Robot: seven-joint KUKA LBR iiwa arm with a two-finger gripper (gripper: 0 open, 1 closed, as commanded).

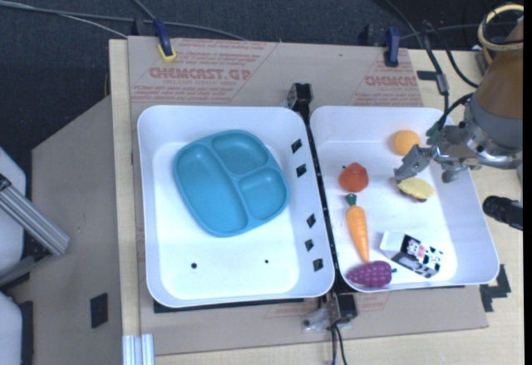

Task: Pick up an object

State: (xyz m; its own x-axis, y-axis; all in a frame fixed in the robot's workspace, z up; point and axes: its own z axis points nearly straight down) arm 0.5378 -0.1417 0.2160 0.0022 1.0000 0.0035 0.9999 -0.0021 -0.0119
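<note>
Gripper (431,165), fingers spread w/ nothing between, hovers over yellow piece (416,189) near right bin's (474,230) far edge, beside orange ball (406,141).

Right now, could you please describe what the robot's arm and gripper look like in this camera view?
The arm enters from the right as a rounded body with an orange-brown band above a grey metallic wrist ring. The gripper is a small grey metal assembly with slim, angular fingers, reaching over the right bin. Dark cables trail toward the wrist from behind. No markings are legible.
</note>
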